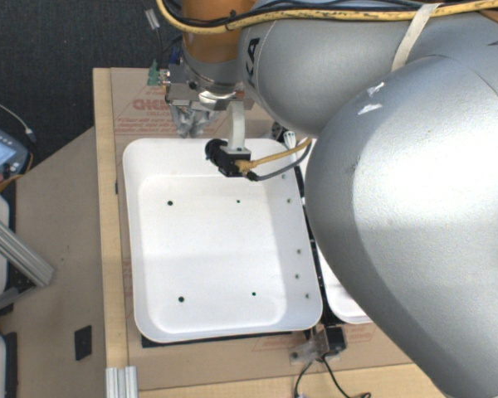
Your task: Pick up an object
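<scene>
The grey arm [382,139] fills the right side, its orange band [220,7] at the top. The hand [191,121] hangs over the far rim of the left bin [149,247] on the table [108,181]; whether it is wide or narrow I cannot tell. No object to pick can be made out.

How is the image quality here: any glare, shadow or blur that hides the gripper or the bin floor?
Camera view: the arm, close to the lens, is soft and bulky, hiding most of the right bin. The left bin is bright, with a darker band across its far half; its floor dots stay legible. The gripper sits in dim, cluttered detail at the bin's far rim.
</scene>
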Motion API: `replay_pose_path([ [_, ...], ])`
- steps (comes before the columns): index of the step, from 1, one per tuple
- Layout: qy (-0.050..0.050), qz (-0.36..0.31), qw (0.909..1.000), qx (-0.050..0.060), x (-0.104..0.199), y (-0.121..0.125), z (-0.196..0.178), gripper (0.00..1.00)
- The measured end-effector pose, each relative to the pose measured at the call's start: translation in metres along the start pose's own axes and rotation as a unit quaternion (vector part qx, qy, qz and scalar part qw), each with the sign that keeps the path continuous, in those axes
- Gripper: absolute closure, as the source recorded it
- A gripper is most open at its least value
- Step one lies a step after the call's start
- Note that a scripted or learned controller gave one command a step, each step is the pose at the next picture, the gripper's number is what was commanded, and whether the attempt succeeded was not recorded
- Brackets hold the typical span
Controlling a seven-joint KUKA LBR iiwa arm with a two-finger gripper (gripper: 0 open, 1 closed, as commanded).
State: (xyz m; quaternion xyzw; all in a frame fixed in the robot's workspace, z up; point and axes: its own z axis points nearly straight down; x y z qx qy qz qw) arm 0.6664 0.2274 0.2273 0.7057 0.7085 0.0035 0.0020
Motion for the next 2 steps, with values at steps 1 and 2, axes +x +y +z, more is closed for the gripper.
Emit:
replay_pose_path([
  [1,-0.002,0.002,1.0000,0.008,-0.003,-0.083,-0.028,1.00],
  [2,0.002,0.001,1.0000,-0.006,-0.002,-0.040,-0.199,1.00],
])
